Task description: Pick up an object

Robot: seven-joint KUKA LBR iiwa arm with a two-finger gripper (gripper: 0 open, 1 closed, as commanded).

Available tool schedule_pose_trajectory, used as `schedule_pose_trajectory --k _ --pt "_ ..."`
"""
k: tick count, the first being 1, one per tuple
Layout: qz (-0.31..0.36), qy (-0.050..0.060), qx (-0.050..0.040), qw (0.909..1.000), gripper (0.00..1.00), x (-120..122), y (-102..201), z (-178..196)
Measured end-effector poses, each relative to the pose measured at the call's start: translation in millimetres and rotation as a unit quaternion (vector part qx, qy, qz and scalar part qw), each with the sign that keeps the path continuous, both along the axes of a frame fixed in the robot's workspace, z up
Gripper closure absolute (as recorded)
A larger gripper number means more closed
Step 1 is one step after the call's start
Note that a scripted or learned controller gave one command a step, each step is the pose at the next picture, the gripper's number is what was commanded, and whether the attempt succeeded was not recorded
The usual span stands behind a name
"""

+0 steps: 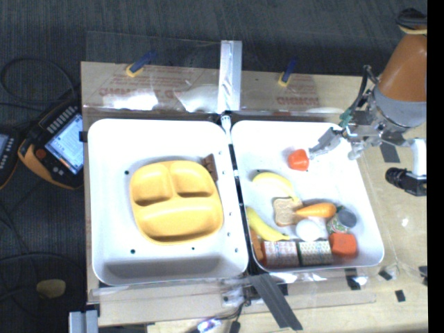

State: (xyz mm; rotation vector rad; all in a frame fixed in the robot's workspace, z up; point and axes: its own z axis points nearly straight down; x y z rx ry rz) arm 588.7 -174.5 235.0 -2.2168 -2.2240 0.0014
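Bins sit side by side on the bench, and we see the arm (406,75) reaching in over the right bin's (368,186) far right corner. Its gripper (338,139) hangs above the bin's far end, and the two fingers stand apart with nothing between them. One finger (323,144) points toward a small orange-red piece (299,159) that lies alone on the bin floor near the far edge, just beside the fingertip; we cannot tell whether they touch.

Toward the right bin's near edge we find a crowded heap: a yellow rounded piece (272,182), a banana (262,226) along the left wall, a slice of bread (284,211), a carrot (316,210) lying across, a white egg shape (310,229), a dark grey round piece (346,219), a red block (343,244) in the near right corner, and two patterned boxes (297,253) against the near wall.

Across the divider, the left bin (104,186) carries a yellow compartment tray (176,200) lying flat in its middle, with a small brown piece (209,165) at the tray's far right corner.
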Motion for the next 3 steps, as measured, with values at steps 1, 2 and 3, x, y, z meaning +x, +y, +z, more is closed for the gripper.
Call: schedule_pose_trajectory --k 1,2,3 --pt "-0.035 0.001 -0.0002 0.9994 0.0 47 17 -69" --pt "0.025 -0.005 -0.0023 0.9997 0.0 56 12 -146" --pt "0.026 -0.006 -0.0035 0.9996 1.0 57 12 -135"
